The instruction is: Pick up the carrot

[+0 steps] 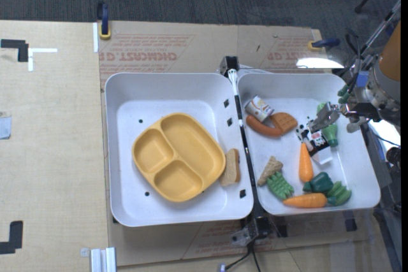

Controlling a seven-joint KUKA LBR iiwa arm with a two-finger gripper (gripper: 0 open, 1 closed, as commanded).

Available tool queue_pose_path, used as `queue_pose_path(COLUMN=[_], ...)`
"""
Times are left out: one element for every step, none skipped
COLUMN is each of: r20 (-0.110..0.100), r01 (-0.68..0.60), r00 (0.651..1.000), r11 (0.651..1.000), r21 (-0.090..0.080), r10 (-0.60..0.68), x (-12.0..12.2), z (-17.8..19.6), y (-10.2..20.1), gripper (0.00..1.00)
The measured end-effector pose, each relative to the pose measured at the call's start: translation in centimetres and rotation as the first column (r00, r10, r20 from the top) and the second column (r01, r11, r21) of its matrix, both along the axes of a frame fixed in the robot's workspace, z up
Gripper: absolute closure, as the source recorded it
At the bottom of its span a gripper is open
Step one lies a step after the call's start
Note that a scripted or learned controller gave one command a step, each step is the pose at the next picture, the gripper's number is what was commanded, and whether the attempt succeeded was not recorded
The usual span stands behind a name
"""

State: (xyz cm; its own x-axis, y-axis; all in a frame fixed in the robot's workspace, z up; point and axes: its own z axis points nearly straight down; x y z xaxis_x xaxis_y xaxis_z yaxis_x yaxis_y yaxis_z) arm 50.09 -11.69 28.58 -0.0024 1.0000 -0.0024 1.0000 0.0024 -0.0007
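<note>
From my seat, the gripper [326,113] sits over the upper right part of the right bin [357,200], reaching in from the right, and I cannot tell how it is set or whether it has anything; I see no item in it. Just below and to its left lies a small black-and-white toy [313,139] beside a green piece [331,134], so the tool hovers over that cluster rather than over a carrot. There are two orange carrot-shaped pieces: one upright carrot [306,163] near the middle of the bin, pointing along the bin's length, and a second carrot [305,201] lying crosswise against the near wall, touching green vegetables [330,188] on its right. The upright one looks the easier target, I judge, since it has bare floor along both sides, while the lower one is hemmed in by the wall and its neighbours. Further left are a ridged green item [279,186], a tan wedge [271,168], and a hot dog [271,124] near the dividing wall. The left bin [121,200] holds a yellow divided plate [178,157] with a slice of bread [231,167] leaning at its right edge, well away from the work.
</note>
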Motion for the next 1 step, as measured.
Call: queue_pose_path(r20=[-0.002], r01=[0.002], r00=[1.000], r11=[1.000], r21=[0.002], r10=[-0.002], x=[0.96], z=[-11.80], y=[0.47], gripper=[0.00])
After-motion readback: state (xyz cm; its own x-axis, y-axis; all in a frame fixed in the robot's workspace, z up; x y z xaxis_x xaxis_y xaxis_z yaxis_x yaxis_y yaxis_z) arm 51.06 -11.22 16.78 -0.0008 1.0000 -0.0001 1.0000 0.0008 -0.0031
